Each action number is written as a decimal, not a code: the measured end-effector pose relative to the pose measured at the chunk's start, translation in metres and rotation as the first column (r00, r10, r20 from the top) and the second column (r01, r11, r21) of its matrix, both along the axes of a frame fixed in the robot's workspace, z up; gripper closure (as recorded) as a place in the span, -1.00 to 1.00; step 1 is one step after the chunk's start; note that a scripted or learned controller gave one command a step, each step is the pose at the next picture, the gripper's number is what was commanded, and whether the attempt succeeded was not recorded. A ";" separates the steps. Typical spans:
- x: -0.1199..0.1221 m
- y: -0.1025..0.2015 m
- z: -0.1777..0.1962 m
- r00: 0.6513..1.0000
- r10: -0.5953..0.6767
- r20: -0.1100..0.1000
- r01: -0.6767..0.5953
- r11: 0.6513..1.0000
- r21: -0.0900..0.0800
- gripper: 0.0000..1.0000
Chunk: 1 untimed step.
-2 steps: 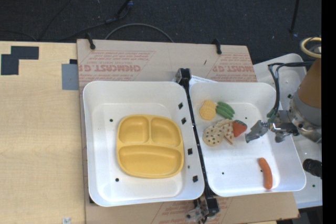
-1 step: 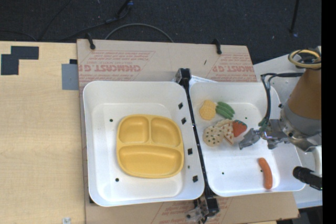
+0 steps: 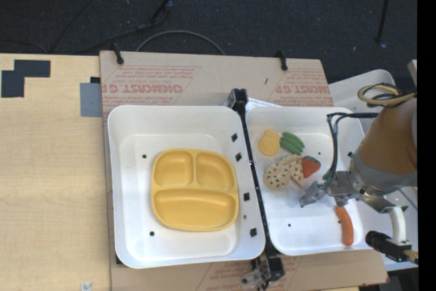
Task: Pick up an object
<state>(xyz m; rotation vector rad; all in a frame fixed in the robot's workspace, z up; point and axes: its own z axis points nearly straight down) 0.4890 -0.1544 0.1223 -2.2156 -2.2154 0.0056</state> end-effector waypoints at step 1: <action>0.001 -0.001 0.012 1.000 -0.003 0.002 0.004 1.000 -0.001 1.00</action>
